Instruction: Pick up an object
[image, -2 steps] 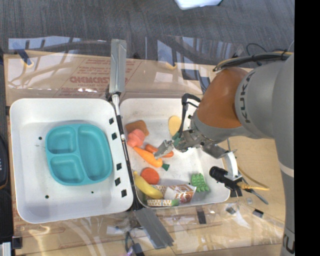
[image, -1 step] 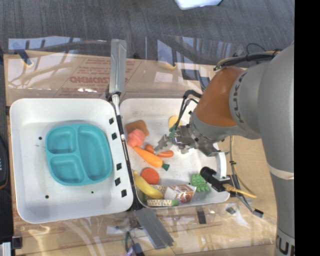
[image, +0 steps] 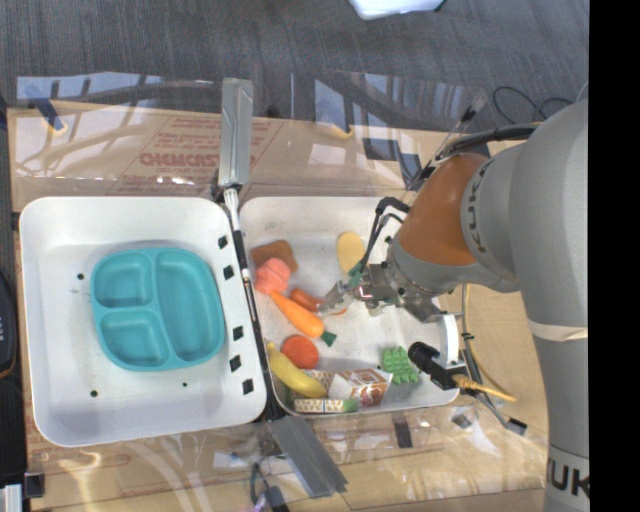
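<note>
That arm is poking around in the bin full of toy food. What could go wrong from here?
The gripper sits low in the right bin, where the toys lie crowded: the carrot, tomato and banana almost touch. It might nudge a neighbour or catch two at once. The carrot is slim and slanted, so it could slip free. The divided teal plate in the left bin looks safely apart.

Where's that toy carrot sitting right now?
The toy carrot lies in the right bin, near its left wall, slanting between the pink toy above and the red tomato below, just left of the gripper.
</note>
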